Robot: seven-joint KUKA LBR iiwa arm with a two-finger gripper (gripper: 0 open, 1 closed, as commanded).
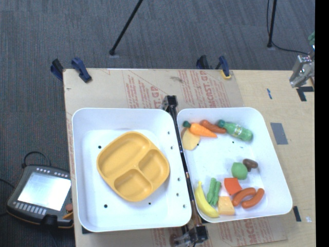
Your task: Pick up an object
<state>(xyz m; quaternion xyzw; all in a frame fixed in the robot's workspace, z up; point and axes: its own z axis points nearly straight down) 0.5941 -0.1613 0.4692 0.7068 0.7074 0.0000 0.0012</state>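
A desk [154, 89] seen from above at a slant carries two shallow white bins side by side. Nearest the viewer, in the front of the right bin [272, 138], toy foods crowd together: a yellow banana [204, 201] at the front left corner, green beans [213, 190] just beside it, a pale yellow cheese wedge [226, 206], a red block [232, 185], and two orange-red sausages [248, 197] lying side by side, their long axes slanting up to the right. A little further back sit a green ball [239, 170] and a small brown piece [251, 164]. Along the bin's far edge lie a carrot [201, 130], a green bottle [236, 130] on its side, and a pale round slice [189, 140].

The left bin [85, 138] holds a yellow divided plate [132, 165].

Furthest away, at the upper right edge, the gripper [302, 72] hangs well apart from both bins; whether its jaws are wide or narrow cannot be told. Every pickable item lies down and to the left of it, the bottle and brown piece being nearest, so any grasp likely calls for a long reach that way and a descent into the right bin.
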